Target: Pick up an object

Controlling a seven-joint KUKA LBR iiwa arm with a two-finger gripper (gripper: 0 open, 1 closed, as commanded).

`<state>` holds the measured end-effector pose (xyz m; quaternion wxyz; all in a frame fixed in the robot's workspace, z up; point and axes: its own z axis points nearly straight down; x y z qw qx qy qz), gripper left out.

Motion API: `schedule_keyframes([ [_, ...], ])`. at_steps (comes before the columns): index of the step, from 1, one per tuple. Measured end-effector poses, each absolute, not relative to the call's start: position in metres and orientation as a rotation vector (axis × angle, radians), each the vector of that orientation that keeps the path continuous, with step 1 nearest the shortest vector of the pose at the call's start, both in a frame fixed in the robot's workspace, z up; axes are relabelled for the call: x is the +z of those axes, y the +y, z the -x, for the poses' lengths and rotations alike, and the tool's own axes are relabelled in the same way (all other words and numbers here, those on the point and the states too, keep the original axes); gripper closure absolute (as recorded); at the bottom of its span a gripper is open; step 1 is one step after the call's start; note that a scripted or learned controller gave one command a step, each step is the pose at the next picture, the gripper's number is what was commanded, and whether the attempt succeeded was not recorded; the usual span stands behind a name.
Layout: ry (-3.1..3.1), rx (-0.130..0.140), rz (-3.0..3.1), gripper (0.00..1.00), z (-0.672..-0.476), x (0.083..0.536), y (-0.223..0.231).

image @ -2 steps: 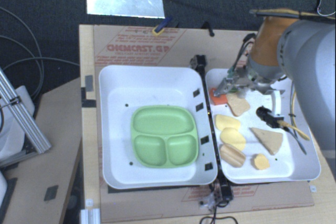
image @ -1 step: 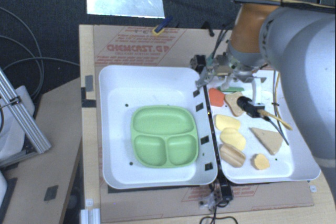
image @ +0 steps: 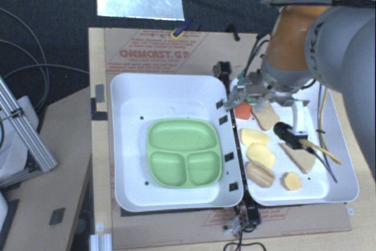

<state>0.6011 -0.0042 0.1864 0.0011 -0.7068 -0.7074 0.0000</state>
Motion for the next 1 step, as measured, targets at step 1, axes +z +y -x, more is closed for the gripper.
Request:
schedule_keyframes([
  [1,-2.235,-0.009,2.206,0.00,-0.6205,0.1848,0.0966],
])
